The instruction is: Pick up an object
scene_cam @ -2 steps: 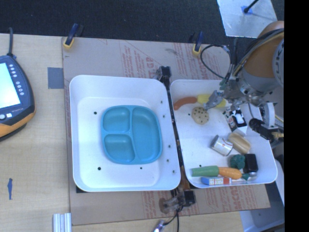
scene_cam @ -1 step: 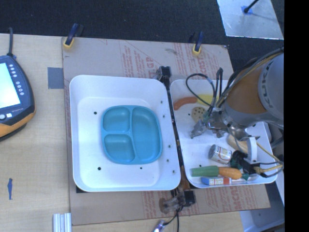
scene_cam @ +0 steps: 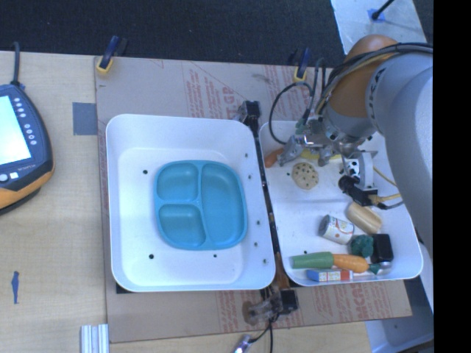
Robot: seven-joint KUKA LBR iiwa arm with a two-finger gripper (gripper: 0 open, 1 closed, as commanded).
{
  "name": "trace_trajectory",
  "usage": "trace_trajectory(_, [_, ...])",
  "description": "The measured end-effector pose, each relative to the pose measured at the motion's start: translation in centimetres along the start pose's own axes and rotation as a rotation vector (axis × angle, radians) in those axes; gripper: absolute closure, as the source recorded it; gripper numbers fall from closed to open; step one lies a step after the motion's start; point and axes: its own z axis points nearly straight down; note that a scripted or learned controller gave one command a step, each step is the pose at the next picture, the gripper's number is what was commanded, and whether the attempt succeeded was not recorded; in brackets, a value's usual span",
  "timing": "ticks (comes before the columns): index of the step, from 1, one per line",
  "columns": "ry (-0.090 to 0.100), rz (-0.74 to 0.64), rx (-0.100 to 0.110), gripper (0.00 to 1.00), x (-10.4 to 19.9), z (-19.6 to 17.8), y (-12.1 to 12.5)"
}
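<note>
I hold the tool low at the right bin's far edge; jaw spread unreadable. I'd centre over the round cracker before closing.

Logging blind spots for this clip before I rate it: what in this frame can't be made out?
- Gripper, camera view: wrist and cables overlap it, so any grasp is unclear.
- Orange piece by the right bin wall: partly hidden under the gripper; identity unclear.
- Small can and flat tube: labels too small to read.
- Black item: too dark to identify.
- Handheld pendant: cut off by the left edge.
</note>
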Motion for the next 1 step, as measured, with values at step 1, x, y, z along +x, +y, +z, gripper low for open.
trace_trajectory(1, [0.001,0.0,-0.008,0.0,-0.35,-6.31,-2.33])
